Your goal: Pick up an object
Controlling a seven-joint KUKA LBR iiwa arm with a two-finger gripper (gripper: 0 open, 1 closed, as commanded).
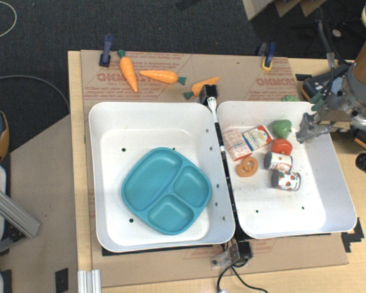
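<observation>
Tool is seen hovering at the right white bin's upper right, finger state cannot be told, nothing visibly held; the clustered green rounded toy, red ball and small cans risk a jammed or double grasp.
</observation>
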